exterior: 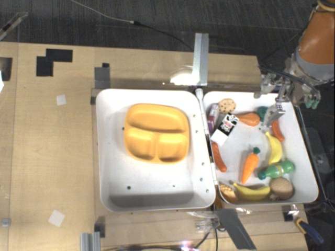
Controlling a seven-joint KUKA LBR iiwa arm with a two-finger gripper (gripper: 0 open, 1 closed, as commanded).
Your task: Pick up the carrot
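Note:
The carrot [249,164], orange with a small green top, lies near the middle of the right bin [309,192], tilted with its green end pointing up toward the far side. My gripper [273,114] hangs over the far right part of that bin, above and to the right of the carrot and well apart from it. It sits just beside an orange-red toy [249,119] and over the upper end of a yellow banana [274,147]. Nothing is seen held in it.
Around the carrot lie a green bottle [277,169], a brown potato [281,187], a second banana [251,191], a red sausage [219,157], a cookie [226,105] and a black-and-white box [227,124]. The left bin [110,182] holds a yellow divided tray [156,131].

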